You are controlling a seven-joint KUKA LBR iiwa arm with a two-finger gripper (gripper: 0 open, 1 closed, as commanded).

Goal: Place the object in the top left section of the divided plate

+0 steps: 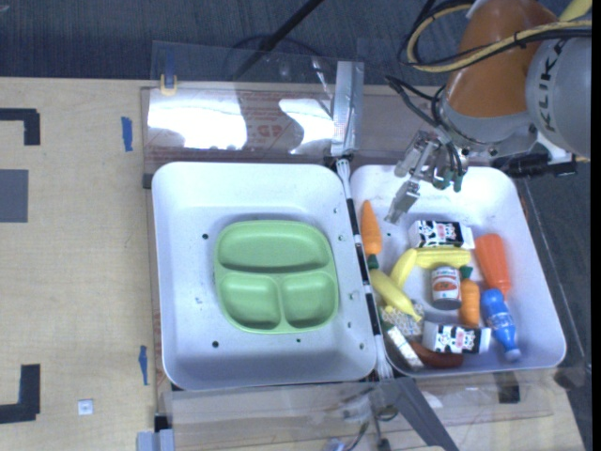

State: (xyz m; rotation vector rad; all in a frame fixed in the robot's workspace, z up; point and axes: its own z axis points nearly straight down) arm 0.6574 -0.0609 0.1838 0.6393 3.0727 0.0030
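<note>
Step in hand: I read this as the pick-up stage; nothing lies on the green three-section plastic plate (pixel 277 273) in the left white bin (pixel 178 252), so no object has been placed.
End effector: the metal two-finger end effector (pixel 406 200) hangs over the upper-left corner of the right white bin (pixel 540 299); its fingers look parted and nothing sits between them, so I take it as released.
Task's thing: not singled out; candidates all lie in the right bin — an orange carrot-shaped toy (pixel 371 229) nearest the tool, a yellow plastic banana (pixel 394 295), a small blue bottle (pixel 500 322), an orange cylinder (pixel 493 261).
Next move: I judge a descent onto one item, a firm close, then a lift across the bin divider to the plate's upper-left part, near its far rim.
Writing: "KU" on the grey arm (pixel 554 73); the black-and-white cartons (pixel 438 232) carry print too small to read.
</note>
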